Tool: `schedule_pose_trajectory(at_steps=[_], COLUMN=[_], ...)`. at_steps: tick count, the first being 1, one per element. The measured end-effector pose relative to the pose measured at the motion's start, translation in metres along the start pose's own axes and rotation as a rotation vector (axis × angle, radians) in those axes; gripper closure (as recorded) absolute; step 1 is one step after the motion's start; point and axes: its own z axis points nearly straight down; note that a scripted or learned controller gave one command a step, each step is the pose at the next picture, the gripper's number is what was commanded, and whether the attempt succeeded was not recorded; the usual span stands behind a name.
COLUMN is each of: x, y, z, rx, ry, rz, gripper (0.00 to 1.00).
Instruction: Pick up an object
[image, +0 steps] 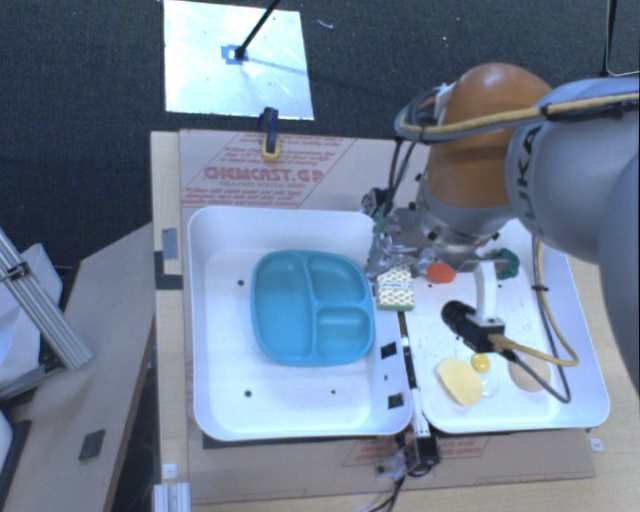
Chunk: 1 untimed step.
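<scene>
Blue plate: We see a blue plate (310, 308) with three parts in the left bin (215, 300). We tell every place from this plate.
Pincer: The gripper (392, 262) hangs just right of the blue plate's top right corner, over the wall between the two bins.
Pincer's state: We cannot tell if it is spread or pressed together. The big wrist hides too much.
Thing to pick: A small checkered block (396, 291), yellow, green and white, sits just beside the blue plate's right edge.
Which way: The block lies right under the gripper's tip. It looks as if they touch.
Held or not: We cannot tell if the block is pinched or just lying there.
Block's shape: It looks almost square, so we see no clear long side to line up with.
Arm: The one arm (560, 170) comes in from the right of the blue plate.
Other things: Farther right of the plate lie an orange thing (441, 271), a green thing (508, 263) and a yellow piece (459, 382).
Our guess: The block is nearest, so we think it is the one to lift.
</scene>
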Motion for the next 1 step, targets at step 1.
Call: schedule_pose_trajectory(at_steps=[1], x=[0.0441], y=[-0.0175], z=[0.0101], rx=[0.000], ry=[0.000], rz=[0.001], gripper=[1.00])
